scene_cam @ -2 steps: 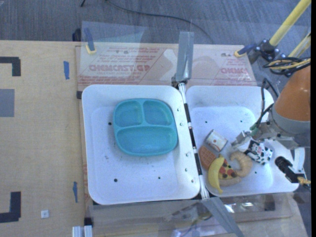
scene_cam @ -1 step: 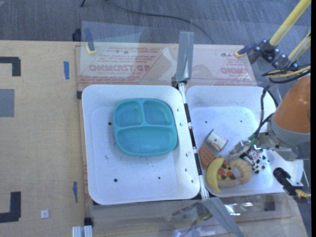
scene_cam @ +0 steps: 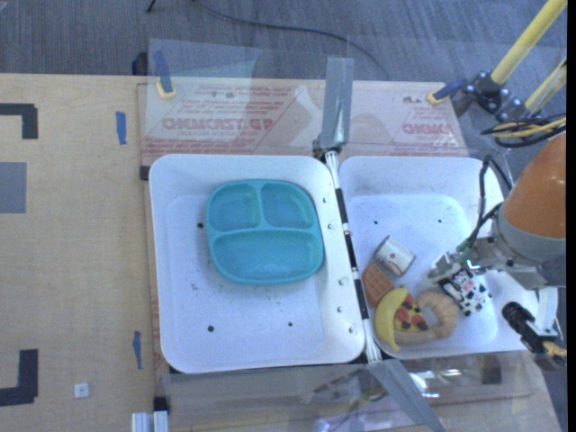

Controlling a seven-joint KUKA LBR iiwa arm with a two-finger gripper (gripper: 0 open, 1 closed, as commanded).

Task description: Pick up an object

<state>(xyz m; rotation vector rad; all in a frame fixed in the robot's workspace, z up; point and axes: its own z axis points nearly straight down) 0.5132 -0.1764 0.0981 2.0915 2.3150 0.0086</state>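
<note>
Over the right bin, toward four o'clock of its floor, hung the gripper on the grey arm reaching in from three o'clock, low and just above a small black-and-white toy. Looked set there on purpose, since that toy sat at the outer edge of the heap, the easiest piece to come down on without nudging its neighbours. Could not tell whether the gripper stood spread or closed, nor whether it touched the toy; too small and cluttered to read. Showed nothing held.

Lay bunched along the bin's six o'clock side, the candidates: a banana touching a tan ring-shaped pastry, a reddish waffle piece at their eleven o'clock, a small white can tipped over just above that. Probably meant a tight descent, with the pastry close beside the toy.

Rested apart in the left bin, a teal divided plate, flat and well away from the arm.
</note>
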